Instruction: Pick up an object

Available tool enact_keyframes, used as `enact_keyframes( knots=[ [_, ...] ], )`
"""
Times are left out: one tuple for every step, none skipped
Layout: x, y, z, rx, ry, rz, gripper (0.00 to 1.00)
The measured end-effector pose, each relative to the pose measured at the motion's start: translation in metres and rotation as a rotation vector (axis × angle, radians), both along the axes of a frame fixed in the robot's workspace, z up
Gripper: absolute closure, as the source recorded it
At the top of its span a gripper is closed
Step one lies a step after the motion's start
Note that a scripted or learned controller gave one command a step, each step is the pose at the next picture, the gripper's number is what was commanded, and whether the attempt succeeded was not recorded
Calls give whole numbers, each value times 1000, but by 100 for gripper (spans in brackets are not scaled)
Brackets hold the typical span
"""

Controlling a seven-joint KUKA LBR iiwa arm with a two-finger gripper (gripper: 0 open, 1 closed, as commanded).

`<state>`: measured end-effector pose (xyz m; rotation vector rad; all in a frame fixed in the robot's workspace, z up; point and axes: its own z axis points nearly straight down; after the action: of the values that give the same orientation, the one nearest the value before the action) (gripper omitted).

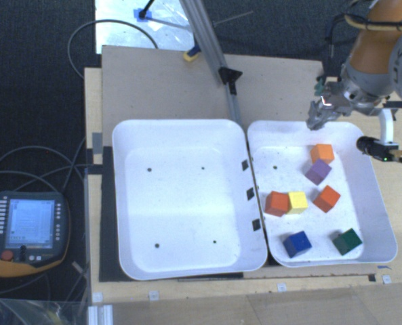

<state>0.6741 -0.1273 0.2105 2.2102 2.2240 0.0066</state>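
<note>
The right bin [370, 181] holds several small cubes: an orange one [322, 153] at the back, a purple one [318, 171] just in front of it, a red-orange one [327, 198], a larger orange-red one [277, 203] touching a yellow one [297, 201], a blue one [297, 243] and a green one [347, 241] at the front. My gripper [317, 122] hangs over the bin's back edge, a short way behind the orange cube. Nothing shows between its fingers.
The left bin [180, 249] lies beside the right one. A slanted metal pole [207, 39] crosses the bench behind the bins. A teach pendant [26, 232] lies on the floor at far left, with cables around it.
</note>
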Motion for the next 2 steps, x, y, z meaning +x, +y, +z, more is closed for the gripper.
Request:
enact_keyframes(
  knots=[
    [1, 0, 9, 1, 4, -1, 100],
    [-2, 55, 14, 3, 5, 4, 100]
  ],
)
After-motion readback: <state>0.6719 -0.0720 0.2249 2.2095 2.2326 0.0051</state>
